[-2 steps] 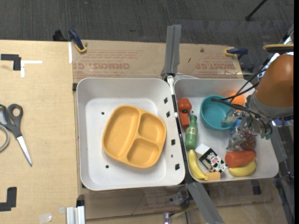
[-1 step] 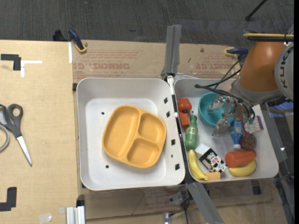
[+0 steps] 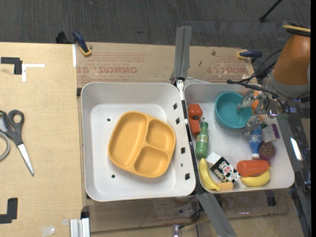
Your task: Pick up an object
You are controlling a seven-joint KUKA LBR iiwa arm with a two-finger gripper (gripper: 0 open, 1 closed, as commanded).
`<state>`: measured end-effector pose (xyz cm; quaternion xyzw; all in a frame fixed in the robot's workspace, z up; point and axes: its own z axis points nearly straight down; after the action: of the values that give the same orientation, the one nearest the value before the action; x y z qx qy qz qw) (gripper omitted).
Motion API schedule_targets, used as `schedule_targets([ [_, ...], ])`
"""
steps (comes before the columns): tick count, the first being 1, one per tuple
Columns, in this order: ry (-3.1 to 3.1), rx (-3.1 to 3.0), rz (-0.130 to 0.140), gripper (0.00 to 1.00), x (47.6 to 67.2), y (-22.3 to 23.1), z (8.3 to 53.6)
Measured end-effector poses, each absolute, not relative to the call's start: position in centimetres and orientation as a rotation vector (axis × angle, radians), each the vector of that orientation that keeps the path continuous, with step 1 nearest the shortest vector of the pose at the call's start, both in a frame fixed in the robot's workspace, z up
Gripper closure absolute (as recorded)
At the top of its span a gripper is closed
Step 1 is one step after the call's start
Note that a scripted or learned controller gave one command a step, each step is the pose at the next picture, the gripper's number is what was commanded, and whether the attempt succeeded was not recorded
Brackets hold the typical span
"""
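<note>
A pair of grey-handled scissors is lying on the pale wooden worktop at the far left, blades pointing toward the lower right. Black tape marks are sitting near the worktop's upper left corner. Brown cardboard is lying flat behind the bins, and a blue clamp is gripping its upper left corner. Dark carpet is stretching across the top.
</note>
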<state>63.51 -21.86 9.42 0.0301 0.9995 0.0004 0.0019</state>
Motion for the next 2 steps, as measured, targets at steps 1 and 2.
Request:
schedule_targets([
  [1,3.170,0.085,0.008,1.00,62.9,-21.8,10.1],
  [2,3.113,0.307,0.001,1.00,57.5,-18.2,9.7],
])
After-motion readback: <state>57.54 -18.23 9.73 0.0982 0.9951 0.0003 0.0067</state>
